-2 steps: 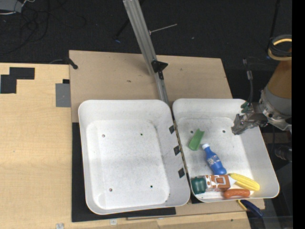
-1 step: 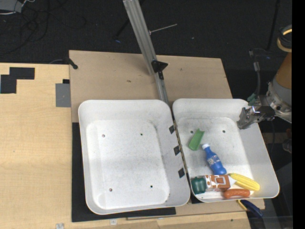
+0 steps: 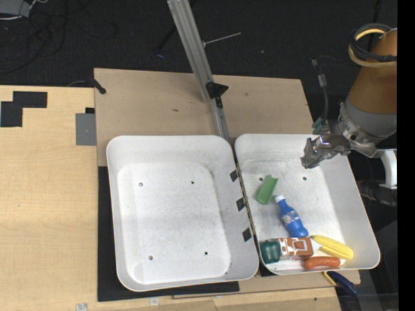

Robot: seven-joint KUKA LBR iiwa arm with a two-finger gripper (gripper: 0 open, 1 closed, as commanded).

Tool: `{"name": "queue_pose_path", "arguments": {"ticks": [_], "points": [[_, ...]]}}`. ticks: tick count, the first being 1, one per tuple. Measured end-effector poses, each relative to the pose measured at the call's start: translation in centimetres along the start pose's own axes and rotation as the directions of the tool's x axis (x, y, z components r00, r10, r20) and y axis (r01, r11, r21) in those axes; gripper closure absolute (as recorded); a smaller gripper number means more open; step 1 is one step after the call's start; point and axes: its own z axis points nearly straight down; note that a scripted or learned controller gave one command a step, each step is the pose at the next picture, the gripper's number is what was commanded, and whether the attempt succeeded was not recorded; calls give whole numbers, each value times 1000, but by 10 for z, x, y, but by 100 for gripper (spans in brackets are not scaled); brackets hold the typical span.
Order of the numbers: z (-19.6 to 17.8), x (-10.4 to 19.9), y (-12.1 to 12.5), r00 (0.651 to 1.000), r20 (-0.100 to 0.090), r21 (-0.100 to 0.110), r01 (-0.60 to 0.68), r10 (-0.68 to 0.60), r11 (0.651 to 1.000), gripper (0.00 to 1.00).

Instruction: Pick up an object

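A blue bottle [image 3: 294, 219] with a white cap lies tilted in the right bin [image 3: 337, 173], a green block [image 3: 266, 190] just to its far left, a yellow corn cob [image 3: 333, 245] and other items at the near edge. My gripper [image 3: 314, 153] hangs over the bin's far right; whether its jaws are open, I cannot tell.

Arm [image 3: 373, 86] seen as a rounded link in orange-tan, with a yellow ring and dark cabling looped at its upper end. Below it a grey metallic wrist collar is fitted. A small grey gripper [image 3: 314, 153] of dull machined metal is mounted on the wrist. A white curved part is seen beside the collar. Thin dark cables are routed along the arm.
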Motion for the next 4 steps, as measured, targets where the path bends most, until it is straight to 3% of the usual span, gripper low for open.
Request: {"name": "queue_pose_path", "arguments": {"ticks": [2,4], "points": [[1,97,25,1000,0,1,0,0,1000,100],[43,202,59,1000,1,2,-1,1,1000,100]]}}
